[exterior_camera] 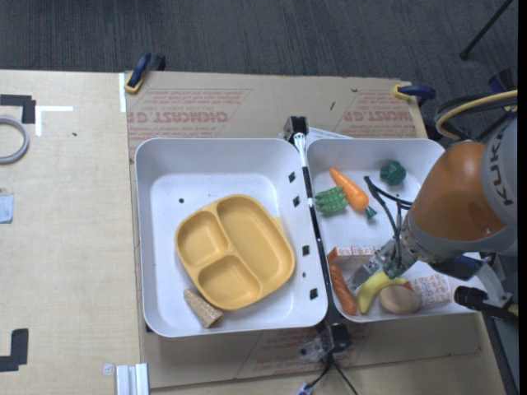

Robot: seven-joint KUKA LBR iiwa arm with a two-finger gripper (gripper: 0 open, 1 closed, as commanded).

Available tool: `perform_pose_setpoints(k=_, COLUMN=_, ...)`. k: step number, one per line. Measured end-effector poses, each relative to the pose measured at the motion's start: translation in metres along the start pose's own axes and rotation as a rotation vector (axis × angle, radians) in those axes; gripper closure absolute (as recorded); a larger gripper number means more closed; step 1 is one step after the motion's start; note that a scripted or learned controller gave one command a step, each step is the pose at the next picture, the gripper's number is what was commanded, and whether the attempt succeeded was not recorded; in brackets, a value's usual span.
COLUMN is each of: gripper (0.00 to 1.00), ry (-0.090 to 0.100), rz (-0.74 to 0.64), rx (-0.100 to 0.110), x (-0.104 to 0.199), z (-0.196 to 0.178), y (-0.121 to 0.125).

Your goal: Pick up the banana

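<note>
Left bin (pixel 156 220): yellow divided plate (pixel 235 251), a tan block (pixel 202 308) at its near corner. Right bin (pixel 346 151): green item (pixel 330 201), carrot (pixel 349 188), dark green piece (pixel 393 172). Banana (pixel 372 290) lies near the front wall, between an orange stick (pixel 342 286) and a tan rounded item (pixel 399 299). Tool (pixel 387 263) sits just above the banana's upper end; opening cannot be told. Banana judged light, smooth, curved, likely a rigid toy; take hold across mid-body.
</note>
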State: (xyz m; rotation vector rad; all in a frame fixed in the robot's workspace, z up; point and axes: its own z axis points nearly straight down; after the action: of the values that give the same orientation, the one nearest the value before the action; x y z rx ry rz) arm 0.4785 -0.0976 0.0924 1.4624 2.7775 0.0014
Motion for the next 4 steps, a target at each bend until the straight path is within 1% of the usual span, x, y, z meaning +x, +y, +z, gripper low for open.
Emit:
perform_pose_setpoints(k=1, gripper=0.00, ry=0.000, rz=0.116, rx=0.000, x=-0.0009, z=-0.0001, y=-0.0008)
perform_pose_setpoints(k=2, gripper=0.00, ry=0.000, rz=0.191, rx=0.000, x=-0.0029, z=-0.0001, y=-0.0026)
perform_pose_setpoints(k=3, gripper=0.00, ry=0.001, rz=-0.161, rx=0.001, x=-0.0030, z=0.0001, y=-0.0027)
perform_pose_setpoints(k=4, gripper=0.00, ry=0.000, rz=-0.207, rx=0.001, x=0.0002, z=0.0001, y=0.0001)
